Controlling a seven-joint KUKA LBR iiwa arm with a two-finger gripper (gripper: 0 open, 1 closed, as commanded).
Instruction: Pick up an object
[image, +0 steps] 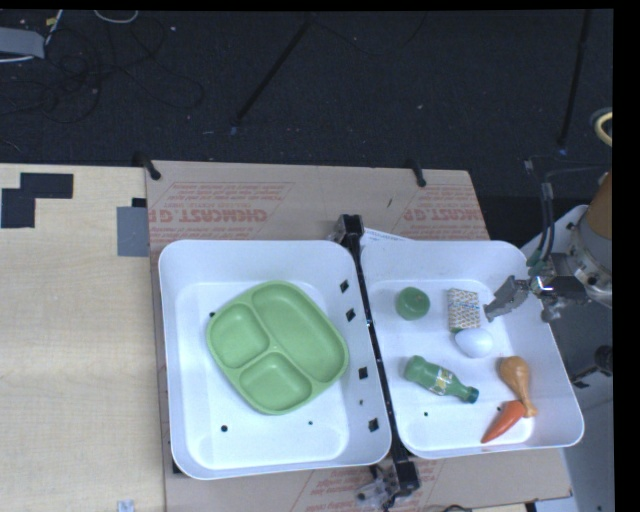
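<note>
A: Where does the two-finger gripper (512, 297) sit?

B: At the right bin's (560, 432) far right side, reaching in over the rim. Its grey tip hangs just beside the small speckled box (462, 309) and above the white egg-shaped ball (474, 342). Whether it is released or clenched, I cannot tell; the tip is too small and blurred. Nothing shows between it, so I would not call anything held.

A: What could it pick?

B: All candidates lie in the right bin: a round green lid-like disc (412, 303), the speckled box, the white ball, a green plastic bottle (440, 379) lying on its side, a tan pear-shaped toy (517, 378) and an orange carrot (503, 422) near the front right corner.

A: And the left bin (180, 430)?

B: It holds a green three-compartment plastic tray (277, 345), lying flat.

A: Why approach from there?

B: The arm enters from the right, so, I judge, the box or ball is the nearest reach.
</note>
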